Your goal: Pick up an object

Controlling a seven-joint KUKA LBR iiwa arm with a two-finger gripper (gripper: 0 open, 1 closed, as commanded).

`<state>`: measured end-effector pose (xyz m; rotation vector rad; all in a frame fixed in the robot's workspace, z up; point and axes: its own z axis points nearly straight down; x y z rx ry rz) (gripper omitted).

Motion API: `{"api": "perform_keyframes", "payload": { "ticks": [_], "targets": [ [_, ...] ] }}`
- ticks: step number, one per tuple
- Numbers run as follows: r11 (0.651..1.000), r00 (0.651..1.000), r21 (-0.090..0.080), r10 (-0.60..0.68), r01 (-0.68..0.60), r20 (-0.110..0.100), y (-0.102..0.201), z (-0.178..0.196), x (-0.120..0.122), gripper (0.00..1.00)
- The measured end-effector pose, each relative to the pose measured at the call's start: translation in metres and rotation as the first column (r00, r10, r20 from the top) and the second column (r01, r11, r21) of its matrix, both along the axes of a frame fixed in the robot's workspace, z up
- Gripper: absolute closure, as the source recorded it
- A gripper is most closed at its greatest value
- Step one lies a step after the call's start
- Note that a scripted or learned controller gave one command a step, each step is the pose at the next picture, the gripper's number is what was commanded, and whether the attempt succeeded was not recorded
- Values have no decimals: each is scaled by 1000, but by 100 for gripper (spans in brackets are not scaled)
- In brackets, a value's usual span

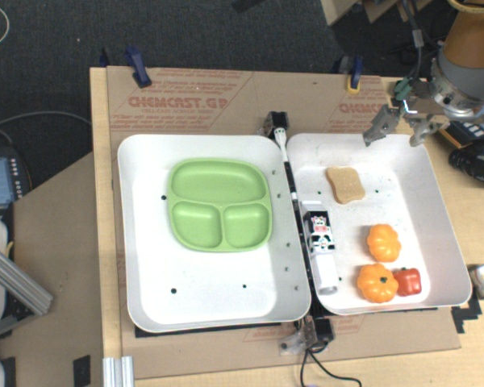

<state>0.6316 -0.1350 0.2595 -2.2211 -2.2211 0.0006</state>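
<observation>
Grey and orange, the arm point(468, 35) enters at the top right and is cut off by the frame's edge, so little beyond its wrist can be seen. Its gripper point(402, 129) hangs over the far rim of the right bin point(436, 192), with two grey fingers point(381, 127) spread apart and nothing between them. The wrist above them is a clutter of metal and cable, hard to make out in detail.

White, shallow and side by side on a cardboard sheet point(185, 95), the two bins touch along a dark hinge strip down the middle. The left bin point(145, 256) holds a green tray point(220, 204) with three compartments, one large across the far side and two smaller ones nearer; all three are bare.

In the right bin, a tan sponge point(345, 185) lies near the far side, below and to the left of the gripper and apart from it. A white bottle point(321, 248) with a black-and-white label lies along the inner wall; its print is too small to read. Two orange pumpkins sit toward the near right: one pumpkin point(383, 243) in mid-bin, and a second pumpkin point(377, 283) by the near rim, touching a small red pepper point(408, 280) on its right.
</observation>
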Motion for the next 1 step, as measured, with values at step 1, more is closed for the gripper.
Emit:
{"api": "perform_keyframes", "payload": {
  "ticks": [1],
  "targets": [
    [1000,1000,3,-3,3,-11,2,-67,-71,0]
  ]
}}
